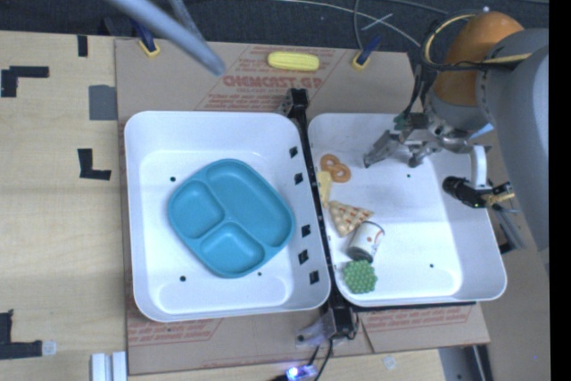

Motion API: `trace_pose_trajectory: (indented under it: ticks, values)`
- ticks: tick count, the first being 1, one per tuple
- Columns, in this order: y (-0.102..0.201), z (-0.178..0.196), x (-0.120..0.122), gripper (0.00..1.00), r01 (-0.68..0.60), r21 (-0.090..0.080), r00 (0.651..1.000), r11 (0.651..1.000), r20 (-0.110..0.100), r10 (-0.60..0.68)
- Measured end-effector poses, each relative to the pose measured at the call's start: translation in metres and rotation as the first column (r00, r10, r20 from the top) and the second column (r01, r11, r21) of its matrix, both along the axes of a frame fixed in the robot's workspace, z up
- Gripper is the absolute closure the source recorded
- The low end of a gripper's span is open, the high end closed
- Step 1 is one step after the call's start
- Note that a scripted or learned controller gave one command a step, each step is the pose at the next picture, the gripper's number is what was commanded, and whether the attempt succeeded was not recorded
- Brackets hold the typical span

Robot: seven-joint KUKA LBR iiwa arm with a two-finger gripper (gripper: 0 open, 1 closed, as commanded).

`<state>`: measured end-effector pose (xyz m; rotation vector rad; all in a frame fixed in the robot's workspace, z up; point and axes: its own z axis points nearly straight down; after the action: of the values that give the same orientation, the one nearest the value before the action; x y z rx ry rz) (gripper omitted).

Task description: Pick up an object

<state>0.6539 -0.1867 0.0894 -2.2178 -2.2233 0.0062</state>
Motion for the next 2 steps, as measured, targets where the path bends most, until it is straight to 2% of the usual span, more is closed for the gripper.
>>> trace_pose_trajectory:
  ticks: [1, 2]
  values:
    - [0.001, 0.013, 0.001, 1.0, -0.002, 0.0, 1.0, 1.0, 0.002, 0.002]
    - [-0.003, 0.06, 0.01, 1.0, 0.001, 0.001, 1.0, 1.0, 0.007, -0.001]
